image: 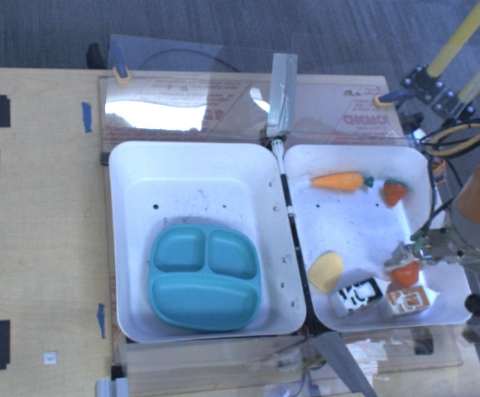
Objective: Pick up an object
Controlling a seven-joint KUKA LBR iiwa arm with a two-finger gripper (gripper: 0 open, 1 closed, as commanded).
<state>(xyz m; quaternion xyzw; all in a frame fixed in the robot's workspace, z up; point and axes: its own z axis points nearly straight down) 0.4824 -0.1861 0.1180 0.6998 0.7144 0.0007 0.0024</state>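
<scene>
Over the right bin, near its right wall, the end effector hangs low, with the grey arm reaching in from the right and cables looping above it. Its metal tips sit right at a small red-orange toy, touching or nearly so; whether they are spread or closed on it I cannot tell from here. Just below that toy lies a small orange-and-white packet, and to its left a black-and-white block. A yellow rounded piece rests beside the block, close to the divider between the bins. Toward the far end of the same bin lies a toy carrot, with a red toy strawberry near it by the right wall.

The left bin holds a teal divided plate, set toward its near side, with two small compartments above one large one. Both bins sit side by side on the pale wooden surface.
</scene>
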